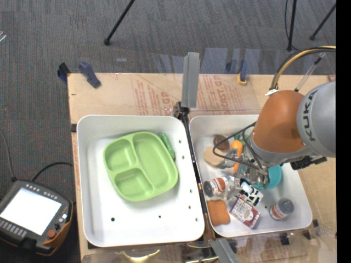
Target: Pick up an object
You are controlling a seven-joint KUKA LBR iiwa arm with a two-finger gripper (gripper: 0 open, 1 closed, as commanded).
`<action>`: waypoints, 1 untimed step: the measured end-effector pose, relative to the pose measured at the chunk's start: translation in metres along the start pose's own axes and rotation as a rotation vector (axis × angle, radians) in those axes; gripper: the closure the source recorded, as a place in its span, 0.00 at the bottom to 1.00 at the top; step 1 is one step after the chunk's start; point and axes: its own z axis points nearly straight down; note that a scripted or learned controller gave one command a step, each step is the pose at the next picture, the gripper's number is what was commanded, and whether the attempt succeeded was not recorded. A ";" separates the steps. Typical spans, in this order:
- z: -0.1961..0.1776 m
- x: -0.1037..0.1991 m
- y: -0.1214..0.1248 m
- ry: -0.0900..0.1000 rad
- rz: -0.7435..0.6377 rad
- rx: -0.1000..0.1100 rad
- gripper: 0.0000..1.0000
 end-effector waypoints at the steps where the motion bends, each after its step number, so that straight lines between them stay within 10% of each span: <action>1: 0.001 -0.048 0.022 0.002 0.123 0.000 0.00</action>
